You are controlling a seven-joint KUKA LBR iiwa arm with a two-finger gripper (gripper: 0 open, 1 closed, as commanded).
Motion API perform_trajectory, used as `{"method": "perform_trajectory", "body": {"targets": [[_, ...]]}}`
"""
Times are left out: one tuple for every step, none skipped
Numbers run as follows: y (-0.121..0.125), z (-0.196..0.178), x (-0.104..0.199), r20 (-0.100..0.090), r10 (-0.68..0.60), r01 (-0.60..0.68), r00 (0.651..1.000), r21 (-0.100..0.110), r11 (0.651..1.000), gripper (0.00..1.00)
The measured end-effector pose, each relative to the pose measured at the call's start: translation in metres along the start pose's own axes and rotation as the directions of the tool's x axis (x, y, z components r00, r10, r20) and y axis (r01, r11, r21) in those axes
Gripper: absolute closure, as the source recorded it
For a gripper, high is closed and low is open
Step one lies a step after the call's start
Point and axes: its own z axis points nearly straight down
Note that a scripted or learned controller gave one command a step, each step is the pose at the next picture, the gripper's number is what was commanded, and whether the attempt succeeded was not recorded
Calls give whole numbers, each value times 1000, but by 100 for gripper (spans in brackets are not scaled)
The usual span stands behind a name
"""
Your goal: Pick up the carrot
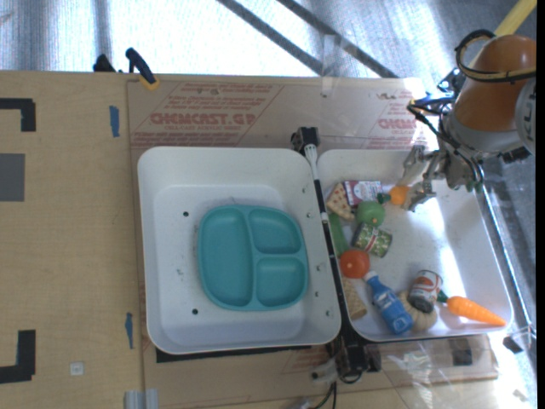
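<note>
Carrot (pixel 475 311) lies in the right bin (pixel 464 228), at its near right corner, tip toward the right wall, green end touching a small can (pixel 423 290). I see nothing gripping it, so the pick is not yet done. Just left of the can sits a blue bottle (pixel 391 305), then a red ball (pixel 355 263) toward the bin's left wall, with green items (pixel 372 226) and a packet (pixel 364 192) further back. My gripper (pixel 423 187) hangs over the far right part of the same bin, well apart from the carrot, beside a small orange piece (pixel 397 196); whether its claw is apart or together I cannot tell. The left bin (pixel 170 228) holds a teal tray (pixel 252 256). As I judge it, reach, descent, closing and lift all remain
</note>
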Motion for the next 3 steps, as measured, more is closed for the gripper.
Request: {"method": "perform_trajectory", "body": {"targets": [[108, -89, 3, -7, 85, -85, 996, -6, 996, 100], [102, -83, 6, -17, 92, -92, 996, -2, 996, 0], [89, 3, 9, -15, 3, -3, 1000, -3, 1000, 0]]}}
